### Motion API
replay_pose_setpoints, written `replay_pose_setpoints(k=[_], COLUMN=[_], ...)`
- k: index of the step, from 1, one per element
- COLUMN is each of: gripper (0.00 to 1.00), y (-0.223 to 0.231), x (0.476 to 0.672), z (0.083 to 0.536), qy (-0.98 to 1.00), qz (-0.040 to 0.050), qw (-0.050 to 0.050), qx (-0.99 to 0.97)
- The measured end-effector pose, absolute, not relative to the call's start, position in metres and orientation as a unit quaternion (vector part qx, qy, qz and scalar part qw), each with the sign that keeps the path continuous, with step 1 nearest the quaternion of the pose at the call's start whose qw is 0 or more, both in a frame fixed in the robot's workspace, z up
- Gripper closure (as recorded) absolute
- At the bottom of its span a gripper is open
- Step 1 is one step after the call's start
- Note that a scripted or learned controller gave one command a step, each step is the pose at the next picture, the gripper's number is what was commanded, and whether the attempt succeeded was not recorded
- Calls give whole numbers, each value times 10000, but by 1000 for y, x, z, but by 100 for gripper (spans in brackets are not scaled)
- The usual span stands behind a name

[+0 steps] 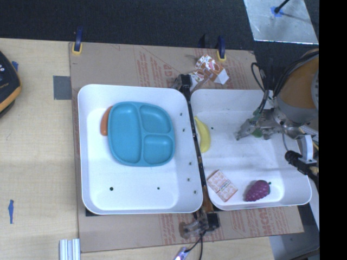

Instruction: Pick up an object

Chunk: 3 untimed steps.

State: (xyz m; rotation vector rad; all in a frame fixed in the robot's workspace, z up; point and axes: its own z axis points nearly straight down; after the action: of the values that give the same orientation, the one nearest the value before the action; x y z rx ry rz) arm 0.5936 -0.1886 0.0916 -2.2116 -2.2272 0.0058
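Purple grapes [257,190] (right bin [238,104]) near, below gripper [245,132], its grip state unclear.

One fixed camera looks down on the bench [38,161] from above, at a slight slant, far enough back to take in both white bins whole. The left bin [92,191] sits at the middle of the view and the right bin [282,196] toward its right side, their inner rims meeting just right of centre. The brown cardboard sheet [135,64] under the bins lies almost fully inside the view. Dark floor [135,7] runs along the top, beyond the bench's far edge. The arm [298,91] enters from the right.
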Motion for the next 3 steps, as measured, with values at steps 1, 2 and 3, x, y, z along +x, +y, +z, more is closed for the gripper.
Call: replay_pose_setpoints(k=[1,2,3], gripper=[0,0,100], y=[-209,-212,-212], x=[657,631,632], z=[118,92,103], qy=[-7089,-7088,-7097], qz=[3,16,17], qw=[2,10,10], qx=[-7053,-7054,-7045])
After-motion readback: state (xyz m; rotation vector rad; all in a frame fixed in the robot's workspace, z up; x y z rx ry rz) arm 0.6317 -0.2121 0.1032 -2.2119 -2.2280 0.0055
